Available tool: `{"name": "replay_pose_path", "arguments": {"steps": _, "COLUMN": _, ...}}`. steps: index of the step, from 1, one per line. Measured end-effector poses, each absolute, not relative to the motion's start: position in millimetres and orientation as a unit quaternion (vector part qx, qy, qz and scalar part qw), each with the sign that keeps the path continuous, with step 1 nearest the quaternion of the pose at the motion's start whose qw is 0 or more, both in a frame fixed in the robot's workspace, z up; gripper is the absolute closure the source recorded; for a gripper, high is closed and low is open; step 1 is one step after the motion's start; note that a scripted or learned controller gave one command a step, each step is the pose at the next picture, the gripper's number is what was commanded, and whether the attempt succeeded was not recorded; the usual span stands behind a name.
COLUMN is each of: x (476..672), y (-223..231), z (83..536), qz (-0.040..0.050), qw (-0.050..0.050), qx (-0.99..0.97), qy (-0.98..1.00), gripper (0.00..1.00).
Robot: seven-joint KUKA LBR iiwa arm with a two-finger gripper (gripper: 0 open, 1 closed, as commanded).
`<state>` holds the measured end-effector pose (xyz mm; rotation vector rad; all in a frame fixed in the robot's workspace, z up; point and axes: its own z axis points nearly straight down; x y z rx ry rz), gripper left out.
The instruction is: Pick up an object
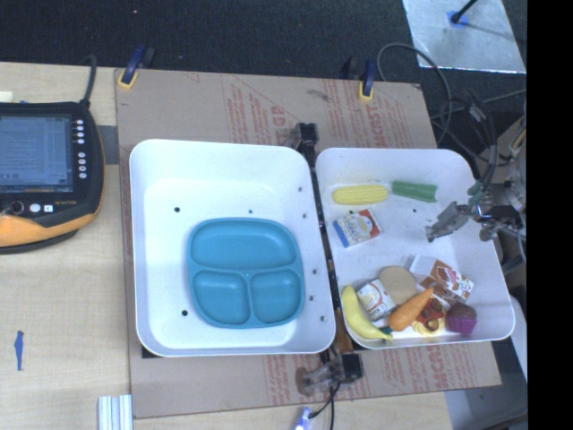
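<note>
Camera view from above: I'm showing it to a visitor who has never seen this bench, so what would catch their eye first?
Probably the blue divided plate, alone in the left bin. Next, the heap of toy food in the right bin's near corner: a banana, a carrot and packets, with a corn cob and a green piece lying apart at the far side. The end effector sits above that bin's right edge.

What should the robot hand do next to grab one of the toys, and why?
Probably move a little left and lower toward the green block. The gripper hovers over bare bin floor with nothing between its fingers, and that block lies apart from the crowded pile, so it looks easiest.
</note>
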<state>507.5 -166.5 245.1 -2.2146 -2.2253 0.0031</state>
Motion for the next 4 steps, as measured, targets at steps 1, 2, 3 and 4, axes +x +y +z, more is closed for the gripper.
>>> {"name": "replay_pose_path", "arguments": {"steps": 1, "x": 482.7, "y": -169, "z": 165, "qz": 0.0015, "qw": 0.001, "qx": -0.705, "qy": -0.709, "gripper": 0.00}}
{"name": "replay_pose_path", "arguments": {"steps": 2, "x": 507.7, "y": -210, "z": 91, "qz": 0.0018, "qw": 0.001, "qx": -0.705, "qy": -0.709, "gripper": 0.00}}
{"name": "replay_pose_path", "arguments": {"steps": 3, "x": 509.6, "y": -211, "z": 103, "qz": 0.0017, "qw": -0.001, "qx": -0.703, "qy": -0.711, "gripper": 1.00}}
{"name": "replay_pose_path", "arguments": {"steps": 4, "x": 552.7, "y": -135, "z": 240, "qz": 0.0004, "qw": 0.001, "qx": -0.705, "qy": -0.709, "gripper": 1.00}}
